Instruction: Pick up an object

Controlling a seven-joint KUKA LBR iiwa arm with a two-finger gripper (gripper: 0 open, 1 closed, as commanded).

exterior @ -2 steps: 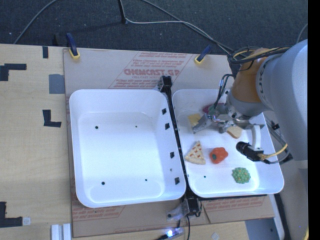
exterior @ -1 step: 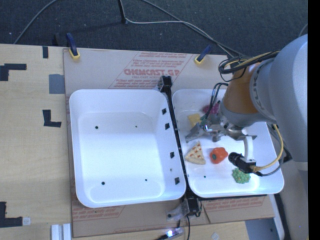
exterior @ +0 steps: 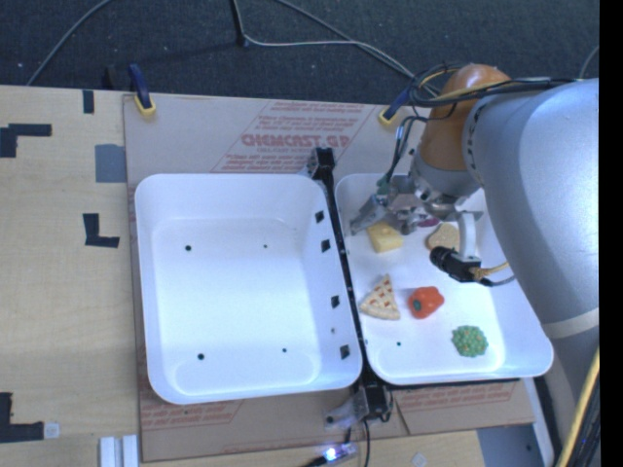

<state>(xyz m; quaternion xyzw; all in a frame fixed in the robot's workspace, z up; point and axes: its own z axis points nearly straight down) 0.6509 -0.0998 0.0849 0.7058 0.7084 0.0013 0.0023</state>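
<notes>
In the right bin (exterior: 516,358) lie a yellow cheese block (exterior: 386,240), a pizza slice (exterior: 381,301), a red pepper (exterior: 424,303), a green broccoli piece (exterior: 469,341) and a tan item (exterior: 445,234) partly hidden by the arm. My gripper (exterior: 394,214) hangs at the bin's far left part, right over the far edge of the cheese block. It looks open, and nothing sits between its fingers.
The left bin (exterior: 156,202) lies beside the right one, with a black divider (exterior: 336,251) running between them. The grey arm (exterior: 535,193) covers the right bin's far right side. A black cable (exterior: 462,268) hangs near the tan item.
</notes>
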